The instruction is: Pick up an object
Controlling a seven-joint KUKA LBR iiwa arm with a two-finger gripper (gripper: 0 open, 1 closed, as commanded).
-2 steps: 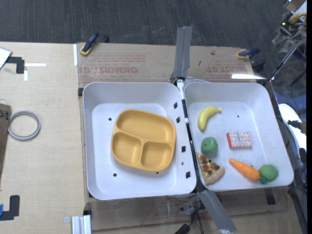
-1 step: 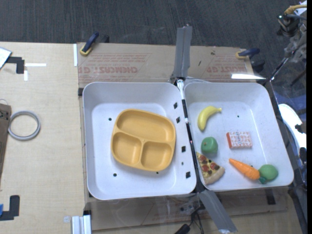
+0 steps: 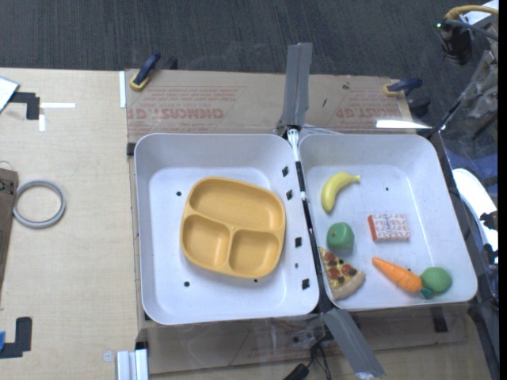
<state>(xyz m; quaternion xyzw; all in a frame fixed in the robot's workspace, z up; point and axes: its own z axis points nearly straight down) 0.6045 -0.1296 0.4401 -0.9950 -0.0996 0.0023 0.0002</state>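
1. Yellow toy banana (image 3: 339,190), green apple (image 3: 340,235), and carrot (image 3: 396,274) lying apart in right bin (image 3: 440,172), on the arm's entry side; spaced for clean grasps.
2. Divided plate (image 3: 233,228) alone in left bin (image 3: 146,212).
3. Cannot tell tool's state.

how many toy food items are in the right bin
5, none seemingly hidden: yellow plastic banana at the upper left, green apple mid-left, pink-and-white wafer block in the centre, pizza slice at the lower left, orange carrot at the lower right.
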